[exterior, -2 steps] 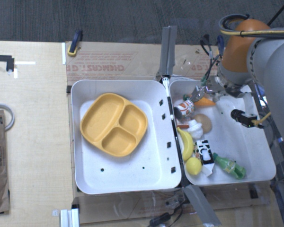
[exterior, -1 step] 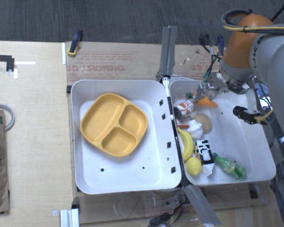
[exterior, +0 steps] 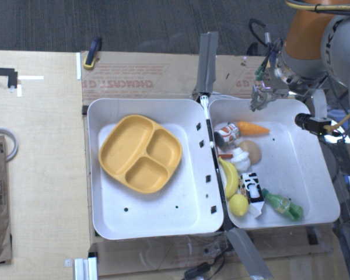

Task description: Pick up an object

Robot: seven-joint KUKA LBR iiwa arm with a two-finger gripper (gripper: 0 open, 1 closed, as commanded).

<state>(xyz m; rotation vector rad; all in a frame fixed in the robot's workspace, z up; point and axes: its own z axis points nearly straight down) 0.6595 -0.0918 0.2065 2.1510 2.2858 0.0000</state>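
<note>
My gripper (exterior: pixel 258 102) hangs over the far edge of the right bin (exterior: pixel 306 162), above and a little right of the carrot (exterior: pixel 252 129); nothing shows between its fingers. Below it, along the bin's left side, lie a red-and-white packet (exterior: pixel 227 134), a tan round object (exterior: pixel 251 151), a white crumpled item (exterior: pixel 240 158), a banana (exterior: pixel 228 177), a lemon (exterior: pixel 238 205), a black-and-white carton (exterior: pixel 254 188) and a green bottle (exterior: pixel 284 205).
The left bin (exterior: pixel 111 214) holds a yellow divided plate (exterior: pixel 140 153). A grey divider post (exterior: pixel 207 63) stands between the bins at the back. The arm's orange band (exterior: pixel 315 22) and cables fill the upper right. The right half of the right bin's floor is bare.
</note>
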